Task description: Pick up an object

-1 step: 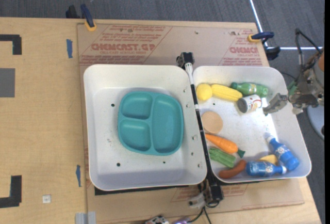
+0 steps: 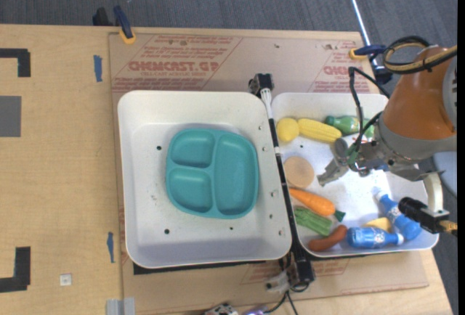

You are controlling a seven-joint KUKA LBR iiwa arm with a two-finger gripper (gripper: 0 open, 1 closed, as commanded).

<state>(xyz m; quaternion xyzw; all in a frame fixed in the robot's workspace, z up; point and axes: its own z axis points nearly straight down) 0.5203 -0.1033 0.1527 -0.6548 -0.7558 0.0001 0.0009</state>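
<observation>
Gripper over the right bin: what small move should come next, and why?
Probably lower the gripper slightly toward the tan round piece. It hangs just beside that piece with nothing visibly between its fingers, and the carrot and corn lie farther away.

Yellow corn cob (image 2: 320,130) lies flat near the right bin's (image 2: 341,100) far wall.

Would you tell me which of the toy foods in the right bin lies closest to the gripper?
The round tan piece, lying just left of the gripper. The carrot, corn and lemon lie farther off.
</observation>
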